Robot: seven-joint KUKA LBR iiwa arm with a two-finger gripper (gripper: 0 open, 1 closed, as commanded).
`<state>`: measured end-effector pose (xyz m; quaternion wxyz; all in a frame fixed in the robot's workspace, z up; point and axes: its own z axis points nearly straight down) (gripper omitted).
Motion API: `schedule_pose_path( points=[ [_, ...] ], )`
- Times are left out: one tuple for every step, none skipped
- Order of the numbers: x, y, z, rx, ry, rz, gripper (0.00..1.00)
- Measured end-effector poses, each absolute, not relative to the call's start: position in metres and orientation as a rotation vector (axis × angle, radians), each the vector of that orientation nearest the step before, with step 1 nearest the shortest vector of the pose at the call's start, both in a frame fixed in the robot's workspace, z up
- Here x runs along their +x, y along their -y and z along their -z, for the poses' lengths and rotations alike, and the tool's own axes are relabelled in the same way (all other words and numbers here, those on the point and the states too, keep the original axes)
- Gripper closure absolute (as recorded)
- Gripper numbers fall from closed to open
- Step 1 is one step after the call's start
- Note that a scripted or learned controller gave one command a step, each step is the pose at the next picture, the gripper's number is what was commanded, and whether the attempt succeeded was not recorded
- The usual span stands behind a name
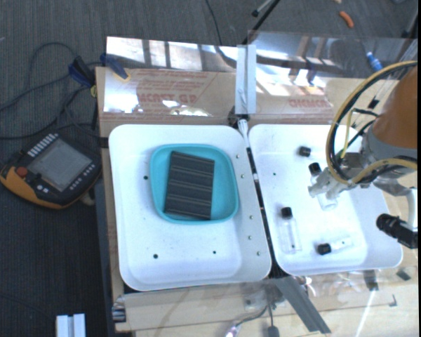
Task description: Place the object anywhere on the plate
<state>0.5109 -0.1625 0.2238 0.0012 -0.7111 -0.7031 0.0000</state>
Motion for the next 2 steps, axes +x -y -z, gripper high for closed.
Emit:
schedule_pose_path(
  points=[
    [0.511, 0.163, -0.224, -2.232, 2.207, 0.0, 0.0],
    [0.513, 0.219, -0.356, -2.366, 2.071, -0.005, 0.0]
  ],
)
